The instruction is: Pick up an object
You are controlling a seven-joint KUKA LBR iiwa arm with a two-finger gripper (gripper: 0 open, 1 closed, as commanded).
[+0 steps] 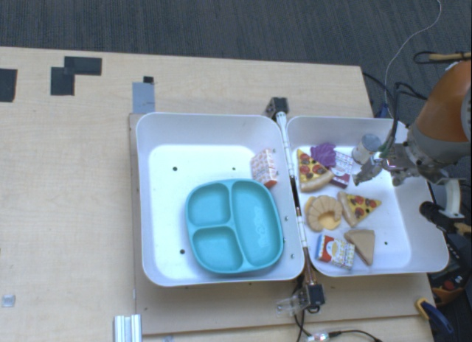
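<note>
Over the right bin (420,256), the gripper (366,172) hangs beside a purple toy (323,153) and flat pizza wedges (313,169), can't tell its fingers' state, while a smooth teal plate (234,225) sits left.

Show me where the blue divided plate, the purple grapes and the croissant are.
blue divided plate (254,222): camera view, its large right compartment.
purple grapes (322,153): camera view, middle of the bunch.
croissant (323,212): camera view, its centre.

Pale wooden bench (66,186) (dark patches at its left) against grey carpet (221,9).
</note>
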